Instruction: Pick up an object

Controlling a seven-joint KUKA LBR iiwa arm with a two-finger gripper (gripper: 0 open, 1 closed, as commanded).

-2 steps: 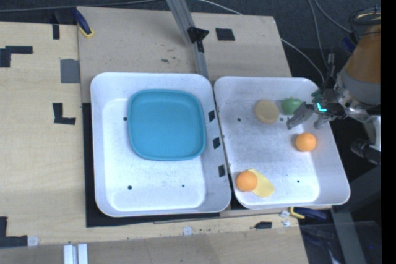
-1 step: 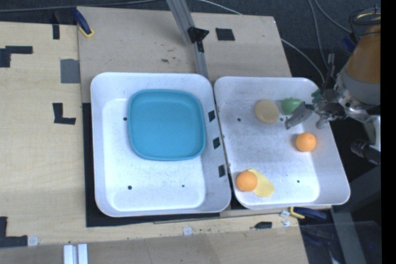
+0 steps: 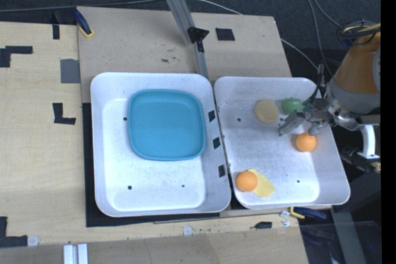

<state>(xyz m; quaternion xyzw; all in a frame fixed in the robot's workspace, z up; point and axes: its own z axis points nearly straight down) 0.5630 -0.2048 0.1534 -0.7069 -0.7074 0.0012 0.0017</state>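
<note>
In the right bin, an orange ball lies just near-right of the gripper, its grip impossible to judge, with a green object just beyond, on a wooden bench.

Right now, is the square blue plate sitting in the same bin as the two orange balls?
No, the blue plate lies in the left bin; both orange balls are in the right bin.

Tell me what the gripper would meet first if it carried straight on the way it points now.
The gripper points left and down into the right bin. Most likely it would meet the tan round object or the bin floor beside it first; depth is unclear from this slanted view.
</note>
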